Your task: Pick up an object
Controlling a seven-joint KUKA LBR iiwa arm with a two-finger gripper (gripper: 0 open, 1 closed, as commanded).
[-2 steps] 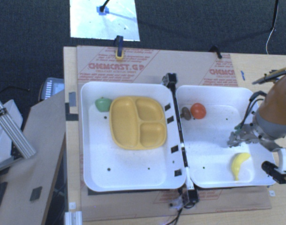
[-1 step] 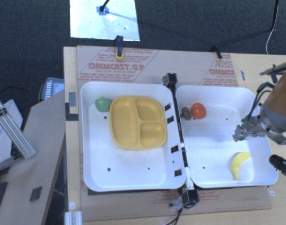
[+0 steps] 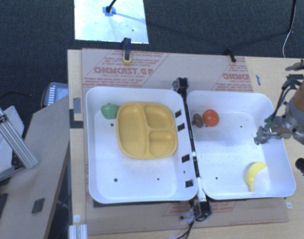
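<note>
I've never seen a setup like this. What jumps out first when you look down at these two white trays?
The big yellow divided plate fills the middle of the left bin, with a small green fruit tucked at its upper left corner. In the right bin, an orange-red ball sits beside a small brown object near the top left, and a yellow banana lies at the lower right. The robot's hand hangs over that bin's right edge.

- A robot lab or test cell.
- Bench point(image 3: 156, 66) topped with protective sheeting, clamp point(image 3: 127, 51) at its edge.
- Two white bins point(image 3: 142, 190) side by side.
- Aluminium rail point(image 3: 12, 138), cables point(image 3: 291, 19), dark carpet point(image 3: 32, 34).
</note>
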